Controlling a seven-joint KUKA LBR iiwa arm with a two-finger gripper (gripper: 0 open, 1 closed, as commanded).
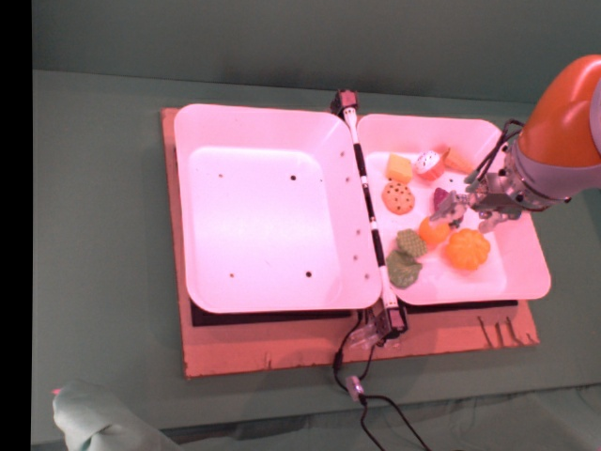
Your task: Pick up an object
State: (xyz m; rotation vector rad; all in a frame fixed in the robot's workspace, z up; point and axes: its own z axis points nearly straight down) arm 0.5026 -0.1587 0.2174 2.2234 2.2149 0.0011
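Nearest you in the right bin (526, 280) lie a green leafy piece (404, 269) and an orange pumpkin (468, 249), well apart from each other. Just beyond them you see a small orange ball (433, 230), and the gripper (457, 209) sits right over it, touching or nearly so; you cannot tell how its fingers stand. Farther back sit a spotted cookie (398, 197) and a dark red piece (440, 195), then a yellow block (399, 167), a red-and-white piece (430, 163) and an orange wedge (458, 161). The left bin (272, 209) lies beside, across a black-and-white divider (368, 205).
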